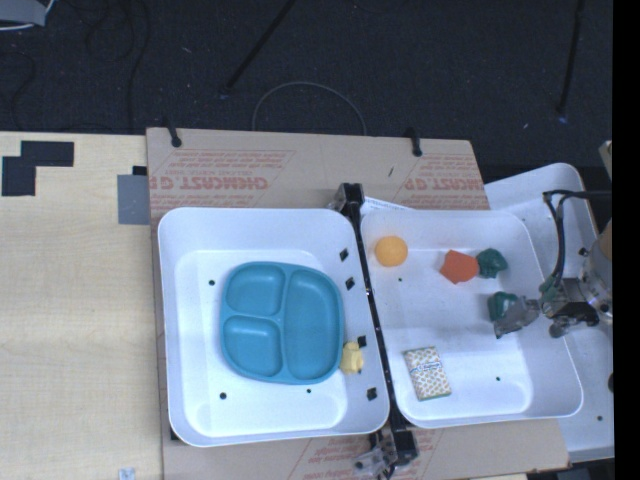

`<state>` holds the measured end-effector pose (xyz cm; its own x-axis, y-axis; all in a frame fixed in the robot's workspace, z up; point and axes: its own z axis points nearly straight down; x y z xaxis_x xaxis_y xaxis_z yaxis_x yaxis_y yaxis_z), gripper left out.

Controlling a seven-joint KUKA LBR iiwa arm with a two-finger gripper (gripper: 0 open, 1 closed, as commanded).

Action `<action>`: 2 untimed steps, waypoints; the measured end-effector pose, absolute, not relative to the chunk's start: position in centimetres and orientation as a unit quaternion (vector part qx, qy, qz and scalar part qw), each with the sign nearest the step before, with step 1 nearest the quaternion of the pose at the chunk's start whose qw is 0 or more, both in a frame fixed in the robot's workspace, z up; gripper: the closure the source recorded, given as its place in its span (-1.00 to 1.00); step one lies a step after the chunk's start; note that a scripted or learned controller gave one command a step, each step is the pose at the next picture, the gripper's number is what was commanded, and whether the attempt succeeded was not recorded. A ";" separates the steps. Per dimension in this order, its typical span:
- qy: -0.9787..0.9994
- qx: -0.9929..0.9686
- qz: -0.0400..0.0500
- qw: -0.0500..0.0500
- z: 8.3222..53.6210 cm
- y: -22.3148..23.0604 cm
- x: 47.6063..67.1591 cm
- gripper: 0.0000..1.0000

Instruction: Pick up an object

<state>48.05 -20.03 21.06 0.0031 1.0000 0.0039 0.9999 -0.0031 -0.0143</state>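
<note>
Gripper (512, 313): low over the right bin's (480, 408) right side; finger state cannot be told.
Objects: orange ball (391, 251), red block (459, 266), green piece (491, 262), patterned packet (427, 372) in right bin.
Left bin (190, 408): blue divided plate (280, 321), yellow piece (352, 357) beside it.

1. A robotics laboratory test bench: two shallow white bins (262, 226) sit side by side on a printed cardboard sheet (300, 168) laid over a pale wooden bench (70, 318).
2. Black cables (300, 98) trail across the dark floor (400, 48) beyond the bench.
3. Assorted small test objects lie in the right bin (470, 393), and a blue divided plate (280, 321) in the left.
</note>
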 end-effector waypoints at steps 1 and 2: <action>-0.707 -0.707 0.001 0.002 21.6 -20.0 48.3 -1.00; -0.707 -0.707 0.001 0.004 16.2 -19.8 49.3 -1.00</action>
<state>49.26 -19.78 16.22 -0.0007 1.0000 0.0032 1.0000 0.0008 -0.0072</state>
